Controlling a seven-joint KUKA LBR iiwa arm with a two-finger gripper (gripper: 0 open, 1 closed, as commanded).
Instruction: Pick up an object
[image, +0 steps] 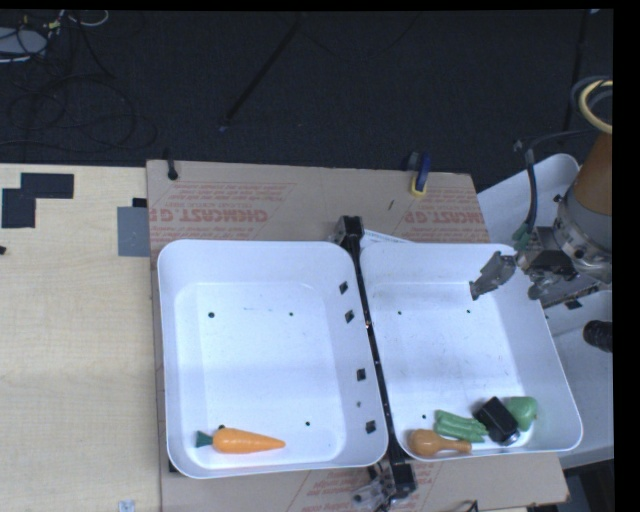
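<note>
An orange toy carrot (246, 440) with a green top lies at the front of the left bin (180, 300). In the right bin's (440, 300) front right corner a black block (497, 420) rests among a green pod-like toy (459, 426), a lighter green piece (521, 408) and a tan gourd-shaped toy (436, 443). My gripper (522, 282) hangs above the back right of the right bin, well away from that cluster. It is open, one grey finger (490, 275) pointing left, and nothing sits between the fingers.
A black divider strip (363, 340) runs between the two bins. Both bins stand on a cardboard sheet (300, 200) that carries a blue-and-yellow clamp (419, 176) at its back edge. A wooden tabletop (70, 350) lies to the left.
</note>
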